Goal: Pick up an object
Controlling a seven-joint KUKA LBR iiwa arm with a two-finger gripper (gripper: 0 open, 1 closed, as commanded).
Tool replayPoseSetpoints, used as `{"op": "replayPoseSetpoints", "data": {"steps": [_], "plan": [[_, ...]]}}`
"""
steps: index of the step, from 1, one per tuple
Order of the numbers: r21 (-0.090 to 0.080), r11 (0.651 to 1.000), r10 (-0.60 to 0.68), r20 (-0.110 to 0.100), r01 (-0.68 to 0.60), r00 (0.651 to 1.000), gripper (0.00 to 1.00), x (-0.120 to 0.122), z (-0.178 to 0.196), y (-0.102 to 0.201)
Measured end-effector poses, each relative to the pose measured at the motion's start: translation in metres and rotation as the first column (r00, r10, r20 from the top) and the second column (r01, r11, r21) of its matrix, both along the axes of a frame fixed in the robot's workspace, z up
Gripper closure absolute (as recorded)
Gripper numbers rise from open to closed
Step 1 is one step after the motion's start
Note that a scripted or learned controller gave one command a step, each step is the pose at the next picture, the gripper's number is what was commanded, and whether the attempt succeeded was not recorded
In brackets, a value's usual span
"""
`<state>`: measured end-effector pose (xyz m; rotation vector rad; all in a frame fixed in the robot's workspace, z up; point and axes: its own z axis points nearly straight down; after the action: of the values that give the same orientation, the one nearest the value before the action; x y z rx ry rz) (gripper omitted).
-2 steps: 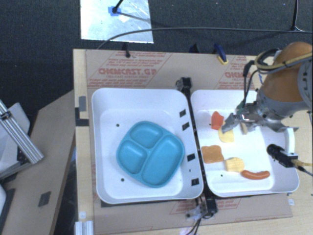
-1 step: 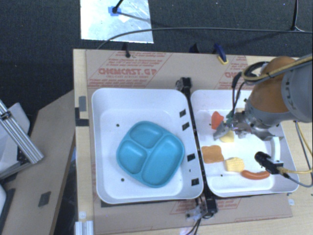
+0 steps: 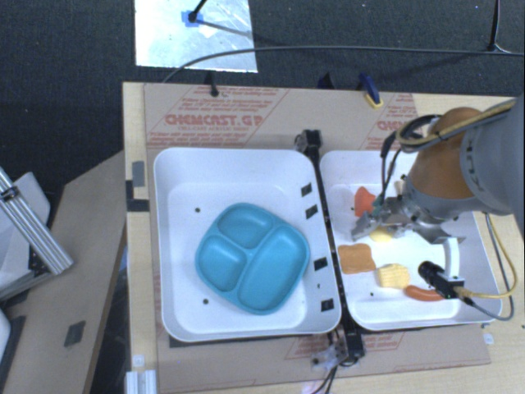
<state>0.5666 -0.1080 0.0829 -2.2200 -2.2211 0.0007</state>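
In the right bin (image 3: 344, 171) lie several toy food pieces. An orange-red piece (image 3: 363, 197) sits near the bin's middle left, and a pale yellow piece (image 3: 382, 235) lies just below it. A brown toast-like slice (image 3: 356, 258) and a yellow wedge (image 3: 393, 276) are nearer the front, with a red-orange sausage (image 3: 422, 294) at the front right. My gripper (image 3: 371, 222) hangs low between the orange-red piece and the pale yellow piece, right beside both. Whether it touches either is unclear.
The left bin (image 3: 176, 220) holds a blue divided plate (image 3: 253, 256). A black divider with clips (image 3: 321, 220) runs between the bins. The grey arm with its orange band (image 3: 447, 167) covers the right bin's right side, with a cable and a black fitting (image 3: 435, 275) trailing near the sausage.
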Motion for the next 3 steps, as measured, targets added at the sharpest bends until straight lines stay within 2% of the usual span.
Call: {"op": "replayPoseSetpoints", "data": {"steps": [1, 2, 3], "plan": [[-0.001, 1.000, 0.001, 0.005, -0.001, 1.000, 1.00, 0.002, 0.013, 0.000], [-0.002, 1.000, 0.003, 0.007, -0.003, 1.000, 1.00, 0.008, 0.058, -0.003], [-0.002, 1.000, 0.004, 0.009, -0.004, 1.000, 1.00, 0.012, 0.122, -0.002]]}}
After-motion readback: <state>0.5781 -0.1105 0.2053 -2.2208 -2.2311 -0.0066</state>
